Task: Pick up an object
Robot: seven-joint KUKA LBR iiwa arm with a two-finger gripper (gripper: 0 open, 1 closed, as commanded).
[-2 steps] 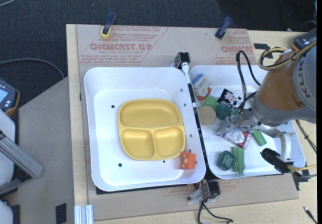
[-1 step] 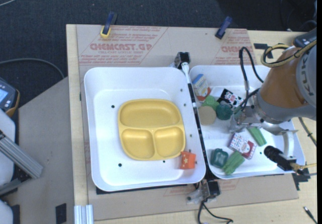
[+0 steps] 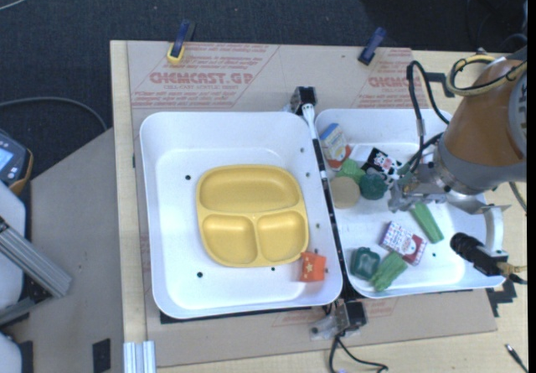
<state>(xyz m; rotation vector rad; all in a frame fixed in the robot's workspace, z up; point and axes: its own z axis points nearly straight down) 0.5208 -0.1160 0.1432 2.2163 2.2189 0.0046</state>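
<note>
My gripper (image 3: 408,194) reaches in from the right and hangs low over the middle of the right bin (image 3: 435,281). Just below it lies a light green bar (image 3: 428,222), tilted; whether they touch I cannot tell. A dark green ball (image 3: 373,187) and a tan round piece (image 3: 344,192) sit to the gripper's left. A black and white item (image 3: 382,163) lies behind it. A red and white packet (image 3: 401,241), a dark green cup (image 3: 364,261) and a green block (image 3: 389,271) lie toward the front.
A white and blue container (image 3: 334,143) and a green piece (image 3: 351,168) lie at the right bin's back left. The left bin (image 3: 167,220) holds a yellow divided plate (image 3: 251,214) and a small orange block (image 3: 313,267) at its front right. The grey arm (image 3: 481,132) covers the right bin's far right side.
</note>
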